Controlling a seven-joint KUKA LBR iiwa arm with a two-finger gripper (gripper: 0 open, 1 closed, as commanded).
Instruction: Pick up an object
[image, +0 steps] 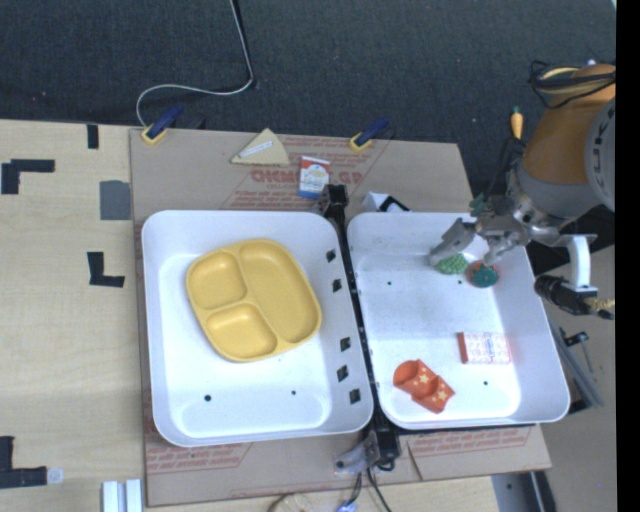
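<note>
Lower right of the frame, right bin (520, 400): an orange-red packet (422, 386) with pale spots, lying flat near the bin's front edge; it looks soft, light and crinkly, best pinched across its narrow width. Just above and to its right, a small pink-and-white wrapper (484, 348), flat against the floor, likely thin and slippery, with little height for fingers to catch. Centre left, left bin (165, 300): a yellow three-compartment tray (252, 298), rigid plastic by appearance, lying tilted to the bin's sides, broad and awkward for a narrow pinch except at its rim. Upper right of the right bin: a small green object (452, 264) and a teal round piece (484, 276) close beside it, both directly under the gripper (478, 243); they seem small, light and apt to roll or slide. The gripper hangs low over these two, fingers (450, 240) spread apart, nothing visibly between them. The green object appears the likely target, best taken across its short side. Beyond the bins, upper centre: a small red-white-blue carton (314, 178) and a tan wedge (262, 148) on the cardboard.
</note>
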